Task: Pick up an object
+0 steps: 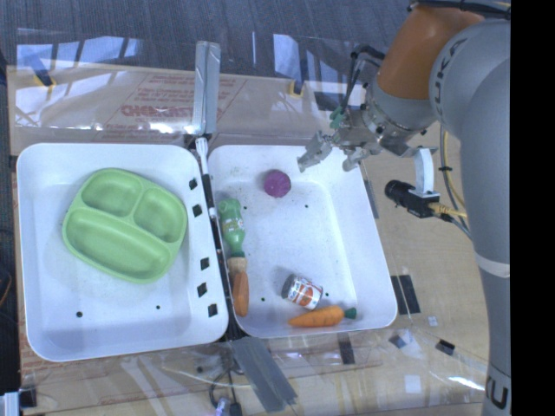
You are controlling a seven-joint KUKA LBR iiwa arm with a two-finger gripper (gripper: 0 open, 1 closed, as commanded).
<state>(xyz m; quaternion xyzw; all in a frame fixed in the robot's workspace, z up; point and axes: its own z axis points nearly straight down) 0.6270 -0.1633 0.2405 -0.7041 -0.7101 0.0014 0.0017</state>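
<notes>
The right bin [342,232] holds a purple ball [277,183] near its far side, a green bottle-like toy [231,226] along its left wall with an orange piece [240,289] below it, a small can [302,292] and a carrot [319,317] near the front. My gripper [332,157] hangs open above the bin's far right corner, to the right of the purple ball, with nothing between its fingers.
The left bin [52,319] carries a green divided plate [126,224]. A metal bar [205,89] stands at the back between the bins. The grey arm [468,102] comes in from the right over the bench.
</notes>
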